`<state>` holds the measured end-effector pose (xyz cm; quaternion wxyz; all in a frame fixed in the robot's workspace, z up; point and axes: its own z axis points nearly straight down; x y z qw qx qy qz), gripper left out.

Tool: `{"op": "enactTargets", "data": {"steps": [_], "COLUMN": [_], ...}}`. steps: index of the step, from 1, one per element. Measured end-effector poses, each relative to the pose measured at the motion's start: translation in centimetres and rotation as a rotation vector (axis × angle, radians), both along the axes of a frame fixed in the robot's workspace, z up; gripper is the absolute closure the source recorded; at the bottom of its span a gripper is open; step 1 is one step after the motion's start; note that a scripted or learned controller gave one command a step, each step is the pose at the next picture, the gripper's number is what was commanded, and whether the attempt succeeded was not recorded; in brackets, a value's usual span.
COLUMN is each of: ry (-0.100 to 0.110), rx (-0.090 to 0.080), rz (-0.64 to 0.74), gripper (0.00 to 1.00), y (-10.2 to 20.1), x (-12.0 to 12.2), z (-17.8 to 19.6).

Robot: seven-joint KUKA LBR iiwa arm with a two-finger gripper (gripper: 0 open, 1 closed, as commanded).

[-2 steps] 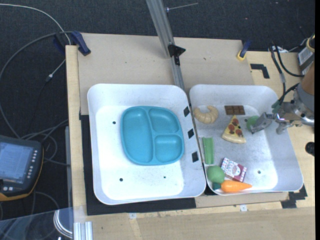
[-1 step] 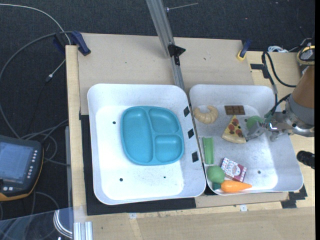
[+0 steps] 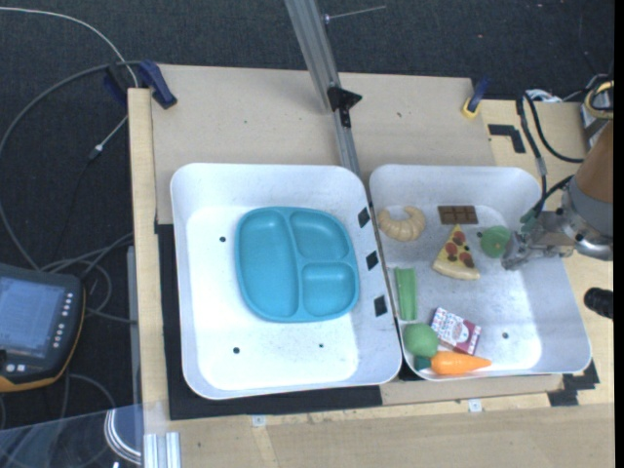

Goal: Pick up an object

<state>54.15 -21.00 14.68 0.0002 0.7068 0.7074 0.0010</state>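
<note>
gripper [image 3: 524, 247] – right-centre of frame, low in right bin [image 3: 546, 310] | fingers – spread cannot be told, nothing visibly held | green ball [image 3: 494, 241] – just left of tips, touching or nearly

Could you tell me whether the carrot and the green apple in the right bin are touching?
Touching. The camera view shows the carrot lying against the lower edge of the green apple in the bin's near corner, with no white floor visible between them.
</note>
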Motion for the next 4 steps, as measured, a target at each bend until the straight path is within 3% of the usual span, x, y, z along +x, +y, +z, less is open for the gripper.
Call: {"op": "enactTargets", "data": {"steps": [1, 2, 4], "ry": [-0.006, -0.001, 0.005], "rx": [-0.004, -0.002, 0.002], "rz": [0.001, 0.0, 0.005], "gripper": [1.0, 1.0, 1.0], "y": [0.0, 0.0, 10.8], "x": [0.6, 0.7, -0.2], "z": [6.3, 6.3, 6.4]}}
